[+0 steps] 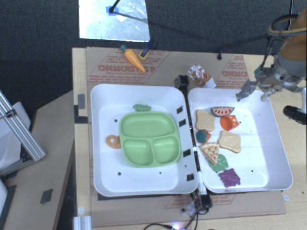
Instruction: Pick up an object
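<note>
Step in hand: approach. The gripper (254,91) hangs over the far edge of the right bin (273,143), two fingers spread apart, jaws released and grasping nothing.

Task's things, all in the right bin: watermelon slice (222,111) nearest the gripper; orange-red piece (229,123) just beside it; bread slice (205,120); second bread slice (230,141); small teal-and-red piece (203,136); pizza wedge (210,152) touching a green leaf (220,164); purple grapes (230,178) nearest the camera.

Next move, as judged: descend and shift inward over one item, likely the watermelon slice or orange-red piece, and close. These lie flat and close-packed, so the fingers need a clean straddle.

Obstructions: neighbours touching or just beside each candidate; the bin's far wall near the gripper.

Elsewhere: left bin (103,176) holding a green divided tray (147,139), a pretzel (113,142) beside it, a green sprig (141,108) behind it. On the bench (57,128) beyond the bins: a carrot (134,60) and a small packet (198,74).
</note>
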`<state>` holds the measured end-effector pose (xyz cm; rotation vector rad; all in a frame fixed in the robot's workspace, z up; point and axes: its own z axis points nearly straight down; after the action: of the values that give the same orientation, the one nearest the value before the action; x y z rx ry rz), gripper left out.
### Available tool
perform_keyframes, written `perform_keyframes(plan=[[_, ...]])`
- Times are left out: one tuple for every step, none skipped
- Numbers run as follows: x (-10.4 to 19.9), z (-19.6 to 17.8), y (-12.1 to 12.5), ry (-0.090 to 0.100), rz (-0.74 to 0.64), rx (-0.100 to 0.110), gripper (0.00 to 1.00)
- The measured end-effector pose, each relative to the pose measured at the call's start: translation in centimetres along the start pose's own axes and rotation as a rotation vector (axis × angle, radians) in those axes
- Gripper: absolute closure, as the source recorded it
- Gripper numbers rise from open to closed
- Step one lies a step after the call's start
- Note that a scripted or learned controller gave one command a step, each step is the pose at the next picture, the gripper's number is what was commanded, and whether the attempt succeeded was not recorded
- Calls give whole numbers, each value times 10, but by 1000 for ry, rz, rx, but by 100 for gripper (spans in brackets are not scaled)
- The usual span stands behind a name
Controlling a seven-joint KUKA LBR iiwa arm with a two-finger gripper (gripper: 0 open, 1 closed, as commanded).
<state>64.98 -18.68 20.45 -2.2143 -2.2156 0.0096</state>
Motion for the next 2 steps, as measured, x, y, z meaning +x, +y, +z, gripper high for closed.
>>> perform_keyframes(plan=[[1,-8,3,-3,-3,-13,0],[5,33,2,-3,-5,-11,0]])
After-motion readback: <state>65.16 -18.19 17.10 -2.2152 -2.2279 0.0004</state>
